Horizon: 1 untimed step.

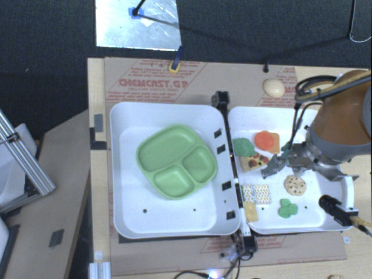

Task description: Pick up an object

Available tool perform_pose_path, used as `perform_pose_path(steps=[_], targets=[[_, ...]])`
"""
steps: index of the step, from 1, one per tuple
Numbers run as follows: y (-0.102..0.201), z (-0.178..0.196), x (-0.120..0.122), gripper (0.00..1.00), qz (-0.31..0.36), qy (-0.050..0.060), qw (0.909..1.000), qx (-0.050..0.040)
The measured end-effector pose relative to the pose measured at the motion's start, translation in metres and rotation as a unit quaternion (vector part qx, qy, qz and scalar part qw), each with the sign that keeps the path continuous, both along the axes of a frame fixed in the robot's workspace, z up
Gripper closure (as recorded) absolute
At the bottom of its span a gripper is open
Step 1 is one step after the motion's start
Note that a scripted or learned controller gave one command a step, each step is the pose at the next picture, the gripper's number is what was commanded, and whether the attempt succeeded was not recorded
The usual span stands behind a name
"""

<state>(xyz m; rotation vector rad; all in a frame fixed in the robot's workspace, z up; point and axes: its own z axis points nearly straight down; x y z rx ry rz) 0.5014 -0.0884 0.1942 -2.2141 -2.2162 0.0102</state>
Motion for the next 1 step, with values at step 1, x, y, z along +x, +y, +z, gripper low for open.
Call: perform_pose_path(steps=[1], targets=[[0.0000,0.0053,0.0028,0.00,0.001,-0.006,1.0000,-0.0008]])
